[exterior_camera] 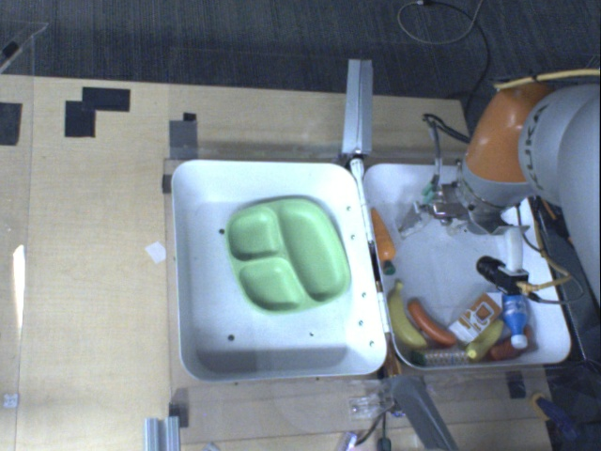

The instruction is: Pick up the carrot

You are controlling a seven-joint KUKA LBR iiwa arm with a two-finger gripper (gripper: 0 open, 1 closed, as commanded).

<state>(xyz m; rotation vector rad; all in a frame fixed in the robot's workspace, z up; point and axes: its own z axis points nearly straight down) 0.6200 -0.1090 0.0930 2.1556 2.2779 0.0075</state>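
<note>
**A:** What lies nearest the camera, at the bottom edge?

**B:** A metal bracket (413, 412) pokes up between the two bins, blurred and partly cut off. Just above it, the bottom corner of the right bin (554, 350) holds a small heap: a yellow banana (405, 319) curved along the left wall, a reddish sausage-shaped piece (431, 322) touching it, a small printed carton (479, 316), a blue-capped bottle (514, 316), and a second yellowish piece too jumbled to name.

**A:** And the left bin?

**B:** The left bin (202, 346) is smooth white plastic with rounded corners. In its middle sits a pale green plate (286, 252), glossy, divided into three compartments.

**A:** Where is the carrot?

**B:** The carrot (382, 238) is a slim orange stick lying along the left wall of the right bin, pointing up and down the picture, just above the banana's tip. Nothing covers it; the bin floor beside it is bare.

**A:** And the arm?

**B:** The arm (554, 148) enters from the right, grey with a rounded orange band, its bulk cut off by the frame. The gripper (427, 205) hovers over the upper part of the right bin, to the right of the carrot and apart from it. It is a tangle of small metal parts and wires; I cannot tell how it is set, and nothing is seen in it.

**A:** Farther back?

**B:** A grey metal post (358, 106) stands between the bins' far edges, on a pale wooden bench (84, 252) with black square markings (97, 107). Beyond is dark carpet (235, 17) with a looping cable (441, 17).
</note>
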